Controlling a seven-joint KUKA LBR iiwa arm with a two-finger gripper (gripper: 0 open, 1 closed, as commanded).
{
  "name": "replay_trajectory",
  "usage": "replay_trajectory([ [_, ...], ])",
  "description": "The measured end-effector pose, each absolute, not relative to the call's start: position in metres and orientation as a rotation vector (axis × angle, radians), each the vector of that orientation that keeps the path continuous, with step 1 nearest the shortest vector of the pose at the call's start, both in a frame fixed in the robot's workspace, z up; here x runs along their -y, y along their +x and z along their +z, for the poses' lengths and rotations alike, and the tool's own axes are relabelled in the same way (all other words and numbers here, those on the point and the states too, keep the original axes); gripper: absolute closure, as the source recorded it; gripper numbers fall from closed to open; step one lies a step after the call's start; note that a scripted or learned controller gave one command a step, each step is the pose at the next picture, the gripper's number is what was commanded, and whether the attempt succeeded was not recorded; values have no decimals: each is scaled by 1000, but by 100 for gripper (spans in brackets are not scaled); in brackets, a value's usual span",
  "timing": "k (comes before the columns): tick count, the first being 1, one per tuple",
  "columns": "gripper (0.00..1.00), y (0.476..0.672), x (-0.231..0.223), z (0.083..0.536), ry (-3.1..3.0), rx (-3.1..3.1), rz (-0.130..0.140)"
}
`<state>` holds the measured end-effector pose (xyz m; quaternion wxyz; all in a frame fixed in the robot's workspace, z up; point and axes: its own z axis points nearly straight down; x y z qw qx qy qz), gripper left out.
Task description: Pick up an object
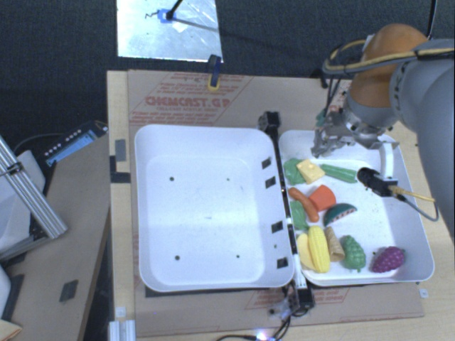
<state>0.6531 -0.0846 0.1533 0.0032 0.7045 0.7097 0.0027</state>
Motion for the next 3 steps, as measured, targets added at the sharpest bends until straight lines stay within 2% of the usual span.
replay_trajectory([
  [1,100,672,17,301,2198,-2226,24],
  [2,100,669,-94,419,2197,-2234,24],
  [3,100,644,-169,372,2210,-2236,1],
])
